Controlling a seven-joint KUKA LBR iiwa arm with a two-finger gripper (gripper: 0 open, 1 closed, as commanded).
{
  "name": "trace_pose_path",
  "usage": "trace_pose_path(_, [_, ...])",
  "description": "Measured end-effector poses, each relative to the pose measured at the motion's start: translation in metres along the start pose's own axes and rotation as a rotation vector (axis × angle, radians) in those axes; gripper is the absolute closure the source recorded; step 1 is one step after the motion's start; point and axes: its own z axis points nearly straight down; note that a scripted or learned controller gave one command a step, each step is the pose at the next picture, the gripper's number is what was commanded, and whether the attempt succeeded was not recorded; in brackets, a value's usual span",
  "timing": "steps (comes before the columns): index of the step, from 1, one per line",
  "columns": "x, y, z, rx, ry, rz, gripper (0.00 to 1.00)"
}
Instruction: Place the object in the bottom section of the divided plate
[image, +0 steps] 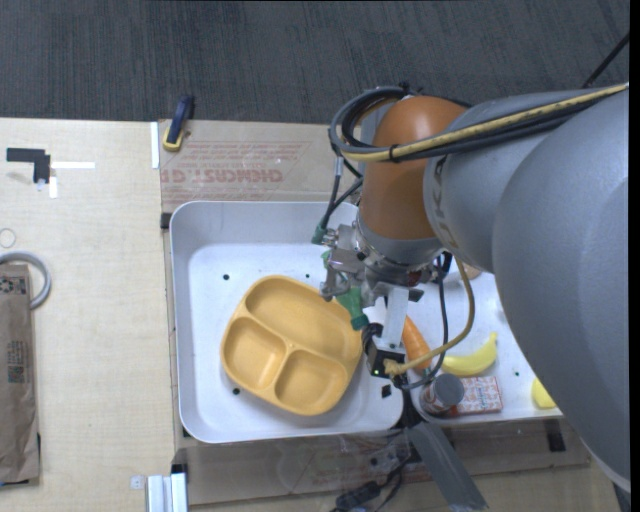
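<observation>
The yellow divided plate (232, 345) lies tilted in the left white bin (185, 330), with one long section at its upper side and two smaller ones toward the view's bottom. All three sections look bare. My gripper (347, 297) hangs over the plate's right rim, under the orange-banded wrist. A small green object (354, 306) shows right at the gripper's tip, beside the rim; whether it is held is hidden by the gripper body.
An orange carrot (416, 341) and a yellow banana (472, 357) lie right of the plate near the bins' divide. A small box with a round can (466, 395) sits below them. A cardboard sheet (245, 165) lies behind the bin.
</observation>
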Motion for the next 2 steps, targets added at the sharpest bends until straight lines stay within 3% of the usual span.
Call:
trace_pose_path(1, [0.064, 0.003, 0.001, -0.002, 0.000, 0.044, 1.00])
trace_pose_path(2, [0.058, -0.010, 0.044, -0.001, 0.000, -0.076, 1.00])
